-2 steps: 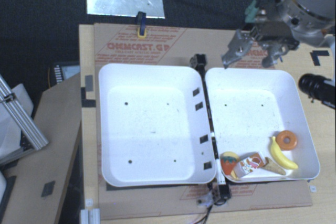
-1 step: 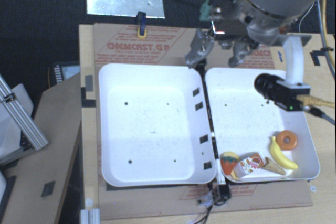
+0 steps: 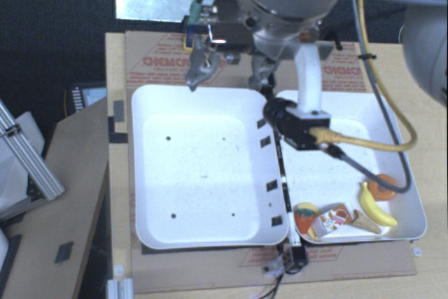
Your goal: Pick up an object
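Camera view: gripper is hovering high over the bins' far rims; whether it is open or closed cannot be told. Banana is lying in the right bin, toward 4 o'clock from it, well apart, long axis running 11-to-5.

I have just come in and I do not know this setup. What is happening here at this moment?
A grey robot arm reaches over two white bins to pick up an object. Its gripper hangs above the far edge of the left bin and holds nothing. The objects lie in the near corner of the right bin: a banana, an orange piece and some small toys.
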{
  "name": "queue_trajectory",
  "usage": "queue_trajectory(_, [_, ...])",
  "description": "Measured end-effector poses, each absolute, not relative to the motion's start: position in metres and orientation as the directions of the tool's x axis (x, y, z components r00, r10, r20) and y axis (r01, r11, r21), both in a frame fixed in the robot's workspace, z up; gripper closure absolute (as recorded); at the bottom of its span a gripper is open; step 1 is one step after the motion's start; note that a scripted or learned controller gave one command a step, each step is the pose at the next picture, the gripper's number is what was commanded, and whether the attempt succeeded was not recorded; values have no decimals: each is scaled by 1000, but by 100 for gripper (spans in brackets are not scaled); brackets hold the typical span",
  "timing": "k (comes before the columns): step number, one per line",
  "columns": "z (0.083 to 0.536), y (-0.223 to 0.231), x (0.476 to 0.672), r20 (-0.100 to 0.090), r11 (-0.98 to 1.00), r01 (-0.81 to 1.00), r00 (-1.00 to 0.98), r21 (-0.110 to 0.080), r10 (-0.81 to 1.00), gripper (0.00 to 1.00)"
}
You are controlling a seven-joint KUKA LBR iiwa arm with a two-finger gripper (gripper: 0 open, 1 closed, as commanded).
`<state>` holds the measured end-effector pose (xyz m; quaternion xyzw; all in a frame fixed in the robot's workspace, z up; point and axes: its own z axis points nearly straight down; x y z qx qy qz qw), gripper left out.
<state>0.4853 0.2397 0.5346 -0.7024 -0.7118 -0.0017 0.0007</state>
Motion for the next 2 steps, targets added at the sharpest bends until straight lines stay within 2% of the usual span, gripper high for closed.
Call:
queue_trajectory(1, [535,131,558,-3,-11,1000,11,4,1000,0])
queue_trajectory(2, [536,170,483,2,9,1000,-9,1,1000,0])
